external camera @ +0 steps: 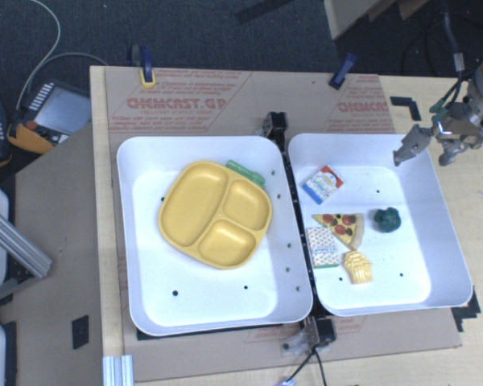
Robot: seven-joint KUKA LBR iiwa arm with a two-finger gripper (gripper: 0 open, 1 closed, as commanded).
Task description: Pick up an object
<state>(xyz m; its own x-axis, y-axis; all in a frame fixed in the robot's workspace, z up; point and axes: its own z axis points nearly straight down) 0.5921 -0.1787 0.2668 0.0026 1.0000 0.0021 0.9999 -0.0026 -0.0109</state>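
We see a bench [105, 215] covered with a brown board, and on it two shallow white bins side by side. The left bin [145, 288] holds a yellow plate [216, 214] with three compartments, which lies a little tilted in the upper middle of the bin. A small green object [245, 172] shows behind the upper right edge of the plate, partly hidden by it, so we cannot tell what it is.

The right bin [419, 280] holds the smaller things. A toy pizza slice [340, 226] lies near the centre of it, with a small printed packet [323, 247] touching it from below on the left. A blue and white carton [322, 185] lies above them, apart from the slice. A yellow toy [357, 267] lies just beside the packet, at its lower right. A dark green round object [387, 219] lies to the right of the pizza slice, apart from it.

The gripper [429, 150] hangs above the upper right corner of the right bin, over its rim. Its two fingers [408, 146] are spread wide, and we see nothing between them. It touches none of the objects, and the green round object is the nearest one to it.
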